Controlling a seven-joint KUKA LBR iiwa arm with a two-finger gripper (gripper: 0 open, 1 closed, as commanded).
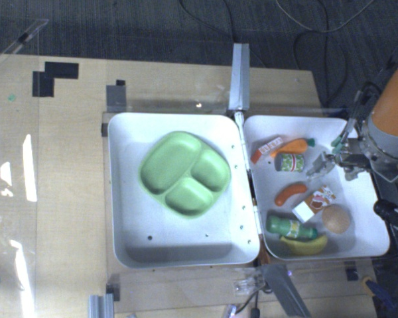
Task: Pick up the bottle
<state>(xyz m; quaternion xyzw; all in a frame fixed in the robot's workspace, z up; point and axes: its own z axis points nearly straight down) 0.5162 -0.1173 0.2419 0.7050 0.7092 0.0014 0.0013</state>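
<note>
We see the bottle [290,227], green with a label, lying on its side near the front wall of the right bin [382,244], just behind the banana [305,244] and left of the brown egg [336,218]. The pincer [325,164] hangs over the same bin, farther back than the bottle and well apart from it, near the small green can [290,162]. We cannot tell if it is open or closed. The left bin [126,244] carries a green divided plate [184,172].
</note>
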